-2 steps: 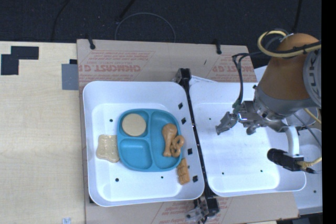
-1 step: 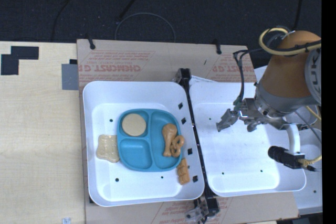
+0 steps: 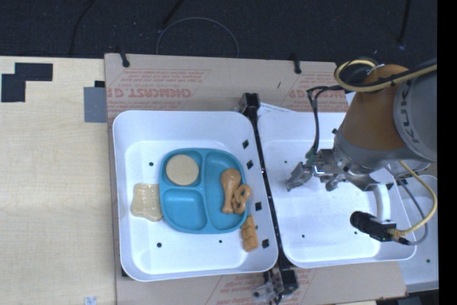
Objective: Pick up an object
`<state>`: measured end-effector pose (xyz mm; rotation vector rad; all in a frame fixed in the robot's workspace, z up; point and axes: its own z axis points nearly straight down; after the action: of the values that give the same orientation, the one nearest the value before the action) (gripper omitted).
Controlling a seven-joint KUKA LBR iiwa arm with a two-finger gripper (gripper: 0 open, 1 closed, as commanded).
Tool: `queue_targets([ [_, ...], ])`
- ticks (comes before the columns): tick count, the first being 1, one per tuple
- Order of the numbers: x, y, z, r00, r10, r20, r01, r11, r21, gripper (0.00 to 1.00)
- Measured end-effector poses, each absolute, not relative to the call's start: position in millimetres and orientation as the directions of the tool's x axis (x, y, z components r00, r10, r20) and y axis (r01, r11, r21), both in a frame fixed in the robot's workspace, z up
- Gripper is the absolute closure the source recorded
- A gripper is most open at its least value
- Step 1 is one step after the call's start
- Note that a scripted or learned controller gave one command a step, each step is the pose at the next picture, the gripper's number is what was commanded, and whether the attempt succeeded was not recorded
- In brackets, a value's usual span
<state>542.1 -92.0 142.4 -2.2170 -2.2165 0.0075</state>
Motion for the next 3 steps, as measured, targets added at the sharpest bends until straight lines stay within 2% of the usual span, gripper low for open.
queue_targets([
  [1,540.2,-90.8,88.3,0.0,1.0,0.002,1.0,0.0,-0.009,0.0],
  [2,540.9,-92.7,101.2,0.007,1.0,0.002,1.0,-0.007,-0.007,1.0],
  [3,543.9,-92.1,163.4,0.0,1.0,0.0,1.0,0.0,0.001,1.0],
])
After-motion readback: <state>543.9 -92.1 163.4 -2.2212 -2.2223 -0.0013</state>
